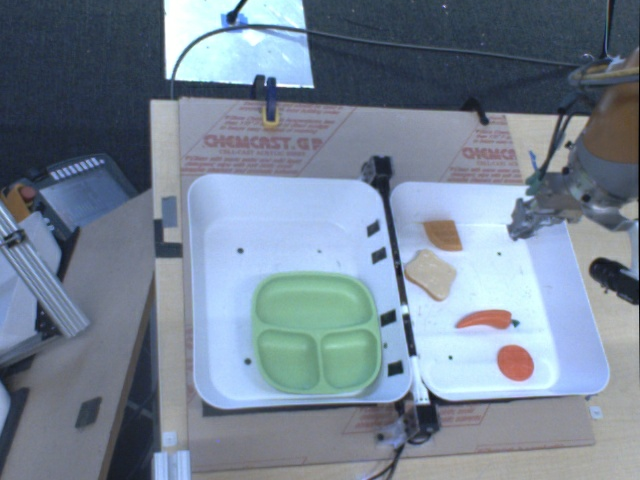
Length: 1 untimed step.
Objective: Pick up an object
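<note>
Looking down from the one camera view, you get two white bins side by side. The left bin (pixel 215 218) has a green divided plate (pixel 317 332) sitting toward its front, flat and well out of the way, so it looks like a drop-off spot rather than a target.

The right bin (pixel 565 268) is where the pickable stuff is: a small tan toast piece (pixel 442 234) near the back, a paler bread slice (pixel 430 274) just in front of it, a red chili pepper (pixel 485 319) further forward, and a round orange-red slice (pixel 515 362) near the front edge. All of them lie flat and apart from each other, which should leave room for fingers to come down around any one of them.

The gripper (pixel 524 222) hangs over the back right part of that bin, arm coming in from the right. Nothing's between its fingers as far as I can see, and honestly it's too small and blurry to say if the jaws are spread or closed, so I can't tell.

If I had to guess the target, the toast piece is nearest. The pepper is the one with a clear long axis: it runs roughly left to right, dark stem end pointing right, so I'd close across its short width.
</note>
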Motion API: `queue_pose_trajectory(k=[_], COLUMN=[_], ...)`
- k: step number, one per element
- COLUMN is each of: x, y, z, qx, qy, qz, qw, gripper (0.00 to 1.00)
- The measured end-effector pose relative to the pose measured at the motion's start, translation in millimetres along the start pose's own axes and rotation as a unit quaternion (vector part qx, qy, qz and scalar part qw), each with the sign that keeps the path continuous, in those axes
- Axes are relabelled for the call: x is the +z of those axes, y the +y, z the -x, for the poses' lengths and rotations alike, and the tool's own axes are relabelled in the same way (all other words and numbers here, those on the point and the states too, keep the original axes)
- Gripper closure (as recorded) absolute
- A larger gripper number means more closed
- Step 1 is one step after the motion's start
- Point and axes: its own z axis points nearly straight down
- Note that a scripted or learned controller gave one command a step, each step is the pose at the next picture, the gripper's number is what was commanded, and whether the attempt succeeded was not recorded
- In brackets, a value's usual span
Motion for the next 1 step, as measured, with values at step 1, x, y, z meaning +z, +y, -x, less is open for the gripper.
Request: queue_pose_trajectory(k=[1], x=[5.1], y=[2.9], z=[-61.4], qx=[-0.003], qy=[0.001], qz=[-0.001], qw=[1.0], gripper=[1.0])
